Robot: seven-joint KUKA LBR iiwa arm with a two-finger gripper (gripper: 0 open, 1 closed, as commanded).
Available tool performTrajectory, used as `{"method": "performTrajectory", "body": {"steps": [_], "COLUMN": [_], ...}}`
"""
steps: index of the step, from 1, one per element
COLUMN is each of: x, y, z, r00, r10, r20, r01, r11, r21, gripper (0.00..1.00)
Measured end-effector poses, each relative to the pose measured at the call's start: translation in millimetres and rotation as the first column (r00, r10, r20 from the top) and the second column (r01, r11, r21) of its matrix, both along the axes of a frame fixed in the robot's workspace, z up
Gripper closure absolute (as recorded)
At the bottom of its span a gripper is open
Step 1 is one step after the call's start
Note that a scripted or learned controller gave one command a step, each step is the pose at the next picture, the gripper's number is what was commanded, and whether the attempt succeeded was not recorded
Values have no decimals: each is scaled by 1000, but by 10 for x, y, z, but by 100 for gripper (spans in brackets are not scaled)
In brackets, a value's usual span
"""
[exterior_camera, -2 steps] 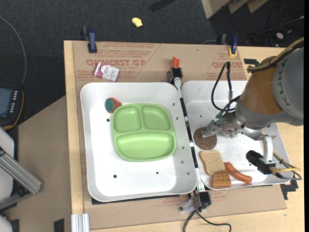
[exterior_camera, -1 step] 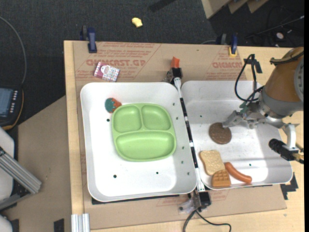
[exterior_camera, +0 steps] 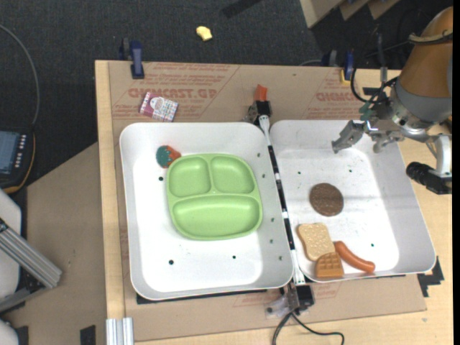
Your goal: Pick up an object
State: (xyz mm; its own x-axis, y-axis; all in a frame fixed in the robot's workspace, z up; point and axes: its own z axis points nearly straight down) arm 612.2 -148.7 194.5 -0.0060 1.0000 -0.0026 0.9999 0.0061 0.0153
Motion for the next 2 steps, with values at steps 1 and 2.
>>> {"method": "performTrajectory", "body": {"steps": [1, 2], "x": [-335, -602], "y": [490, 328], "z": [-640, -1129], "r00": [1000, 1000], "r10": [-3, -8], "r20": [-23, -22], "r01": [3, 9], "r11": [1000, 1000], "r21": [6, 4], "gripper": [0, 0]}}
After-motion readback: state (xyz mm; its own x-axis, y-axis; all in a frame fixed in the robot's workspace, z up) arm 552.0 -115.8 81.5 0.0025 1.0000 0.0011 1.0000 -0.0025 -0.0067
